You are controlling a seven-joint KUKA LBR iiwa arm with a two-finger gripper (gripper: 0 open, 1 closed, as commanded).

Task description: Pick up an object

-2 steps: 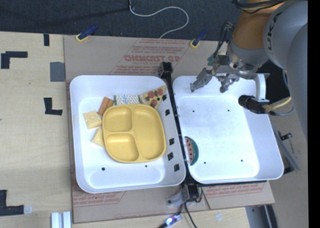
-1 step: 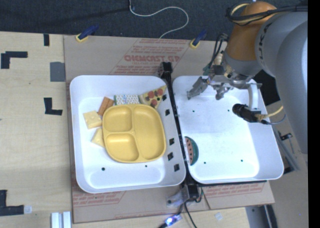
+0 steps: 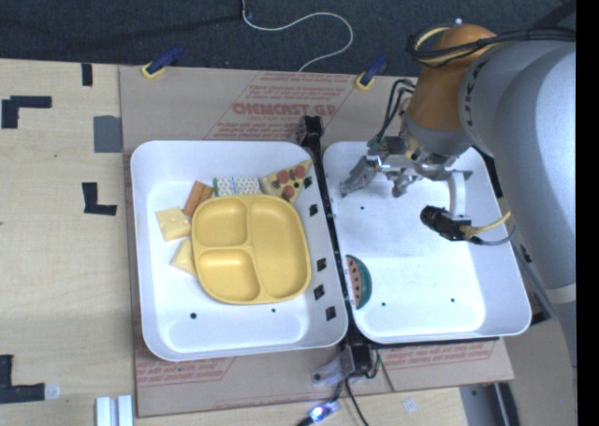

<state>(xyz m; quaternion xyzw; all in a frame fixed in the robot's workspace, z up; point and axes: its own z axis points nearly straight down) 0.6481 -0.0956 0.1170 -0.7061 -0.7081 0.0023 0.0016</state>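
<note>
1. The counter [image 3: 56, 227] is pale wood, with brown cardboard [image 3: 271, 110] under two white bins.
2. The gripper [image 3: 376, 181] hangs over the right bin [image 3: 440, 312], fingers apart, holding nothing.
3. A watermelon slice [image 3: 358, 282] lies by that bin's left wall.

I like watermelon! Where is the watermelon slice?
The watermelon slice lies in the right bin, against its left wall, toward the near edge, just across the divider from the yellow plate.
</note>
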